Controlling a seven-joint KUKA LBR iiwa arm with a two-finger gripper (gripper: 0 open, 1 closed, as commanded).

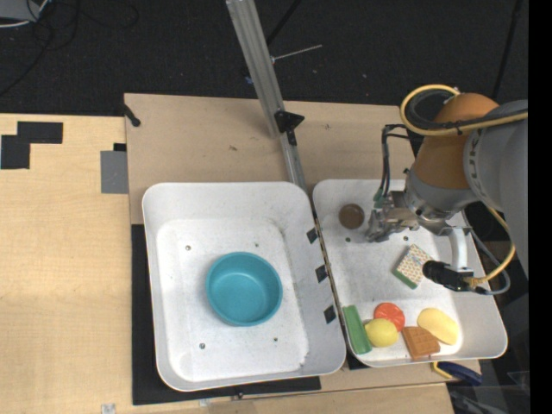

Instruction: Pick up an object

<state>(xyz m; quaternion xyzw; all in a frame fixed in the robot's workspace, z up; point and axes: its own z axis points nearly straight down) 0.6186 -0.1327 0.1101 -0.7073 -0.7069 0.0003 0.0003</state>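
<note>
We see the gripper (380, 228) low in the right bin (483, 339), just beside a brown ball (351, 216) nr the far-left corner; can't tell jaws' state. Other items crowd the near edge; mid-bin is open. Blue bowl (245, 288) sits in left bin (172, 231).

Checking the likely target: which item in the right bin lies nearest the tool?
The brown round piece, just left of the tool; the others lie lower.
</note>
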